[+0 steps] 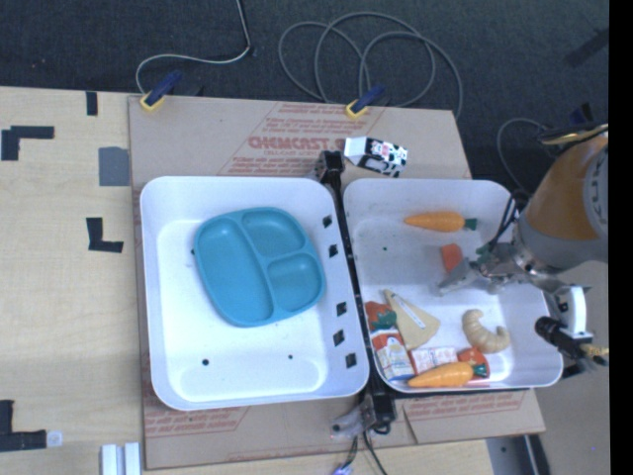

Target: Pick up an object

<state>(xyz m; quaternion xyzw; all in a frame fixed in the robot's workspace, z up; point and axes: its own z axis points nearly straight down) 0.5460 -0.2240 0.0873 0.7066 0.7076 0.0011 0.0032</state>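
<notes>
A: Grey two-finger gripper [463, 282] sits low in the right-hand shallow white bin [415, 194], jaws together, clamping nothing.

B: So no pick yet; the small red block [451, 256] lies just beside it.

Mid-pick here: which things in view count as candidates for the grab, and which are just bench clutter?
Job: two-finger gripper; in the right white bin: upper orange toy carrot, small red block, tan curved toy piece, pale wedge-shaped piece, lower orange carrot.

Lying about: blue divided plastic plate in the left white bin, black-and-white toy cow, looped grey cables.
</notes>
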